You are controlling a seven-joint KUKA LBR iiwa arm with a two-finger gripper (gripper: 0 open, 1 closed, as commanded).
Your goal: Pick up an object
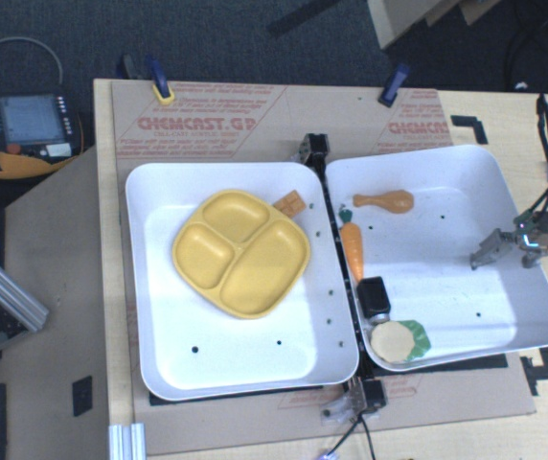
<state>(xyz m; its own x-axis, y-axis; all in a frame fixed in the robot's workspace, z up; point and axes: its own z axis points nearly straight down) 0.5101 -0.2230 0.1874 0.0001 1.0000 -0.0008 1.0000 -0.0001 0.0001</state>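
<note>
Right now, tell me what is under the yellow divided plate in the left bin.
A small brown block pokes out from beneath the yellow divided plate at its upper right edge. The rest of the block, and anything else below the plate, is covered. Around it lies the left bin.

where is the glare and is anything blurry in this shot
Camera view: the white bins look bright and washed out, and a strong highlight sits at the top edge near the right; the yellow divided plate and carrot read sharp; the gripper at the right bin's edge is soft and hard to resolve.

gripper [500, 247] | grey metal — slim pointed tips | thin dark cables trailing above
</note>
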